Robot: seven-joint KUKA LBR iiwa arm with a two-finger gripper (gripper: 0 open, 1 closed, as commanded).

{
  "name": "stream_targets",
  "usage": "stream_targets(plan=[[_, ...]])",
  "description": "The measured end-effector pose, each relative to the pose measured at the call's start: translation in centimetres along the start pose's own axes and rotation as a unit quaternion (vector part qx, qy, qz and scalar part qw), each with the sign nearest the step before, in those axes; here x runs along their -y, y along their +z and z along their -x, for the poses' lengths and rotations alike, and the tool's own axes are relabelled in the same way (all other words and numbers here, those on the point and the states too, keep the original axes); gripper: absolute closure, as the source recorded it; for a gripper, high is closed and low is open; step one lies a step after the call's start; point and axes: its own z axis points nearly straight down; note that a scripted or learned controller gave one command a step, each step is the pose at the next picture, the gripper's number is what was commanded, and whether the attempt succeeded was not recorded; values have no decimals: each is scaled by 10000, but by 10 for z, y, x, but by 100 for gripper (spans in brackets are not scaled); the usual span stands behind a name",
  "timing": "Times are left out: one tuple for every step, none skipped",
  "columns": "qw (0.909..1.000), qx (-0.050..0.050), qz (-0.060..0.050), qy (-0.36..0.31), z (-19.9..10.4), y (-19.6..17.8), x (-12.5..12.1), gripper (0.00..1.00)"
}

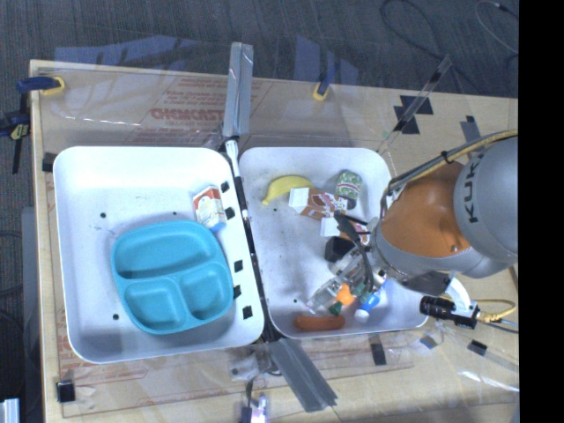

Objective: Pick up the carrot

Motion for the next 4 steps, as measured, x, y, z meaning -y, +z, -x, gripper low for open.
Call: stream_targets(plan=[[10000,-8,-4,-18,1,-7,-1,100],[9993,12,3,-365,-36,-89,-34,100],[9993,12,1,-363,-36,-89,-33,0],[9832,-5,-1,-1827,3,-54,-2,0]])
